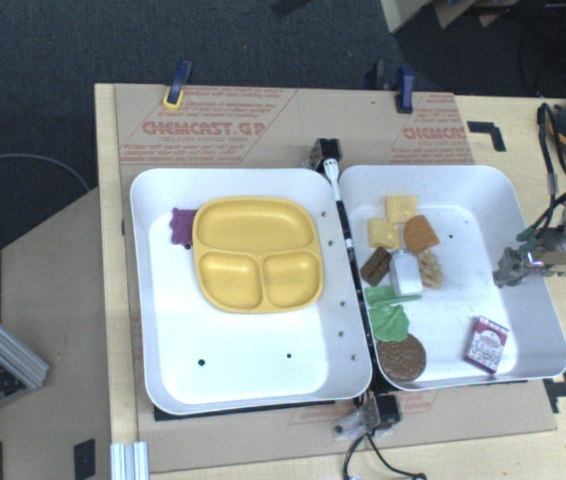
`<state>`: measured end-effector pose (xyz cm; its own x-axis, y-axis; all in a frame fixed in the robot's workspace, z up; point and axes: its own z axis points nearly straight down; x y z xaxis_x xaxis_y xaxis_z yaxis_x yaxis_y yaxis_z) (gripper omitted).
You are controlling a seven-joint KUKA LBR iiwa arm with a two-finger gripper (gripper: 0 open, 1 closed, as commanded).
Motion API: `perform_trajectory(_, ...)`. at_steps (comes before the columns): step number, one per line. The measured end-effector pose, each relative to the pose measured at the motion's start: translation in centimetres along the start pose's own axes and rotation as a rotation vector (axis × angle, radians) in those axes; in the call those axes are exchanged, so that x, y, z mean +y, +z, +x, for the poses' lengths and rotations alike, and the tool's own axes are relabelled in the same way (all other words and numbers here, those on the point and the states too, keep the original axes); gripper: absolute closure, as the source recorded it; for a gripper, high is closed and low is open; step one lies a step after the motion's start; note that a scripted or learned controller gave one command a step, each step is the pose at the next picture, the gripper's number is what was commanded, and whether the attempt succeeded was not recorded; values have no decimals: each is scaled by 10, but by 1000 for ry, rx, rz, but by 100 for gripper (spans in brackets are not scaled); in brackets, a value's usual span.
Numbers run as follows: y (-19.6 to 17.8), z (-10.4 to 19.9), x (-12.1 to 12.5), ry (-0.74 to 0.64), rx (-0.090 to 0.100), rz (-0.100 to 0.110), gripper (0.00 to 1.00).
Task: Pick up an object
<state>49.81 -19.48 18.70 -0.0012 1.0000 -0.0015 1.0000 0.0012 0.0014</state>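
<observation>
The hand (523,264) sits at the right bin's (493,190) right edge; I cannot tell its grip. Toy foods crowd the bin's left side, a small red box (487,345) lies near. A yellow tray (258,252) fills the left bin (233,373).

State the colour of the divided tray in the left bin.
Yellow: the divided tray shows it plainly in the camera view.

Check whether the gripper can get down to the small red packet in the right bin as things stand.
Probably yes. The red packet lies apart from the other items near the right bin's front right corner, and the gripper sits close by at that bin's right rim; the rim could crowd it.
</observation>
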Motion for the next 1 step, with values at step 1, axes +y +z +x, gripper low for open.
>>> perform_trajectory(1,-38,0,1,-1,-1,-2,100)
